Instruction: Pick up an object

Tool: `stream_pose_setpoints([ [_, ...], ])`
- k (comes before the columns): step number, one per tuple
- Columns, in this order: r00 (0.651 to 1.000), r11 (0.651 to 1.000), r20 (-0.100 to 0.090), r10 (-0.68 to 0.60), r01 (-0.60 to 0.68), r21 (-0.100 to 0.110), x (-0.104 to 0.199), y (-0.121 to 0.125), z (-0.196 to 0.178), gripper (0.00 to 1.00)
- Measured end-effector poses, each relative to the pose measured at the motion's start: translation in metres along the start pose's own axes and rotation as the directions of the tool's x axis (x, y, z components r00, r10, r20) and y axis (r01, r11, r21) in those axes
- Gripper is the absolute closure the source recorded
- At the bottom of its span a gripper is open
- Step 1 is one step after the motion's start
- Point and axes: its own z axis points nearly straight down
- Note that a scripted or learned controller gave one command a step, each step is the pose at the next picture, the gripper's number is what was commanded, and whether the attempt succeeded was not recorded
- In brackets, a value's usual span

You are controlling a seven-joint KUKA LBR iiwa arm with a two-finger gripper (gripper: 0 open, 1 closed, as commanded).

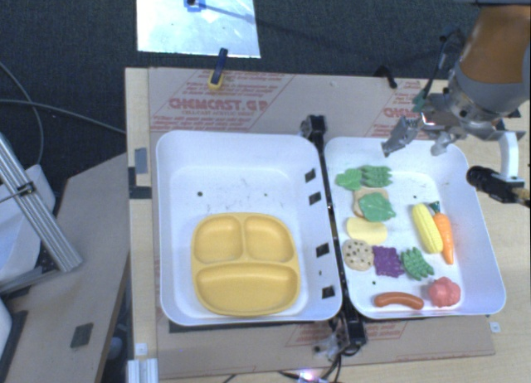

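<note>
My gripper (419, 137) hangs over the far edge of the right bin (485, 232), with its two fingers (397, 138) spread apart and nothing between them. One dark fingertip points down toward the bin's far left corner, the other sits further right over the rim. Above the gripper my grey wrist rises into the orange band (498, 41) at the picture's upper right.

Taking the right bin as my landmark, all the toy food lies inside it. Nearest the gripper, at the bin's far left, are two green leafy pieces (363, 177) side by side. Just nearer the camera a green leaf lies on a tan slice (373, 205), and next comes a pale yellow piece (366, 230). At the near left sits a cookie (357, 254), touching a purple bunch of grapes (387, 261), with a green bumpy vegetable (416, 264) just beside that. In the bin's middle right a yellow corn cob (426, 227) lies touching an orange carrot (445, 235). Along the near edge rest a sausage (398, 299) and a red strawberry (444, 291).

Left of the right bin stands the left bin (178, 174), and a yellow divided plate (246, 263) lies in its near half.
</note>
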Motion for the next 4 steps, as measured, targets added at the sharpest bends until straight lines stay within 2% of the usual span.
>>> stream_pose_setpoints([
  [1, 1.0, 1.0, 0.0, 0.008, -0.008, 0.01, -0.043, -0.064, 0.072, 0.0],
  [2, 1.0, 1.0, -0.001, 0.007, -0.007, 0.009, -0.054, -0.131, 0.108, 0.0],
  [3, 1.0, 1.0, 0.0, -0.004, 0.004, 0.0, 0.009, -0.092, 0.191, 0.0],
  [4, 1.0, 1.0, -0.002, -0.006, 0.006, -0.015, 0.049, -0.12, 0.03, 0.0],
])
